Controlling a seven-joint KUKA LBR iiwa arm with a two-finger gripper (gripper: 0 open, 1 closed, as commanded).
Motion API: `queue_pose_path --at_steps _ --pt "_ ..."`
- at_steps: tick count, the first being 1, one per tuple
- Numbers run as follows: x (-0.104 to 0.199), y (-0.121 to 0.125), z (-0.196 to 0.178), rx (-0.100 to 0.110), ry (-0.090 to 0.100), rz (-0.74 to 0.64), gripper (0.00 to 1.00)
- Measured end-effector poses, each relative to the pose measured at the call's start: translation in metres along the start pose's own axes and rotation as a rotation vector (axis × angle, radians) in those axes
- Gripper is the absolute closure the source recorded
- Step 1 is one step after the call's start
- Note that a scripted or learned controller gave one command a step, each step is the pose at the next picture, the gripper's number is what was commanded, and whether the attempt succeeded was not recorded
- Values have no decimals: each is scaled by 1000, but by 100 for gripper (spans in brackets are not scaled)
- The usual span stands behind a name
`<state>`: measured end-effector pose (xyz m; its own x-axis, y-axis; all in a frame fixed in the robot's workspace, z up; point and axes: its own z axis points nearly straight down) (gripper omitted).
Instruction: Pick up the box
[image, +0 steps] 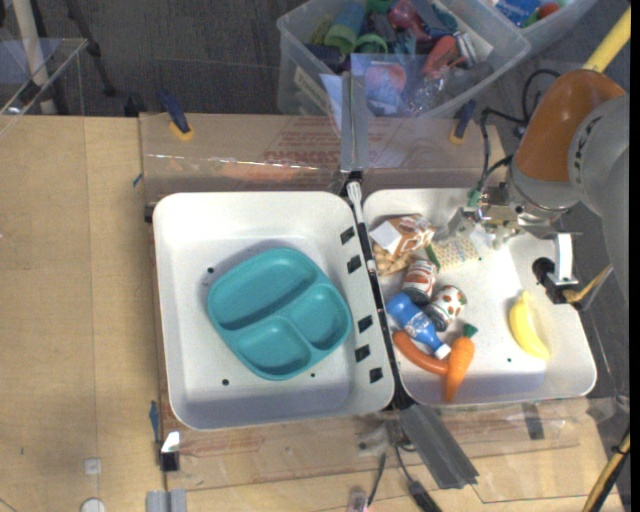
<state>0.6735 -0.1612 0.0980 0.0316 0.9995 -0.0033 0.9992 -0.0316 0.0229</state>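
Note:
A small box with a brown and white print lies tilted in the back left corner of the right bin, against the divider. My gripper hangs over the back of that bin, to the right of the box and apart from it. Just below the gripper lies a speckled grey-green pad. The grey arm with its orange band comes in from the upper right.
The right bin also holds a small can, a blue bottle, an egg-shaped toy, a carrot and a banana. A teal divided plate lies in the left bin. A clear tub of toys stands behind.

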Motion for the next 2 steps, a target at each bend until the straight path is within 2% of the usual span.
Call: queue_pose_path --at_steps 1,2 --pt "1 0 0 0 -1 0 0" --pt "2 2 -12 -5 0 -1 100"
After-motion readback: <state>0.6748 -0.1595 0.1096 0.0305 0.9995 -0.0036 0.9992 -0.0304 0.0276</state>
